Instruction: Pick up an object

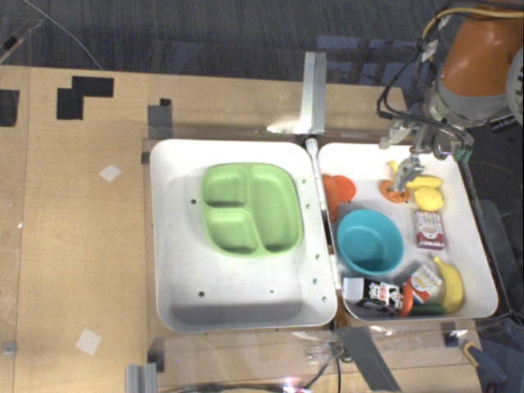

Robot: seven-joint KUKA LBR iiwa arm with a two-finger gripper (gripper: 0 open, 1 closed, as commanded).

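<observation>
The metal two-finger gripper [407, 173], grip state unclear, hangs over a small orange object [396, 191] beside a yellow lemon-shaped piece [426, 198] in the right white bin [477, 219].

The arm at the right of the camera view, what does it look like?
The arm has a rounded orange band above a pale grey wrist section. Black cables loop along its left side. Below hangs a small metallic tool, silver-grey with dark parts.

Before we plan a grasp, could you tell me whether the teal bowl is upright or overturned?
Upright: the teal bowl shows its open mouth and hollow inside, which looks empty, in the right bin.
</observation>
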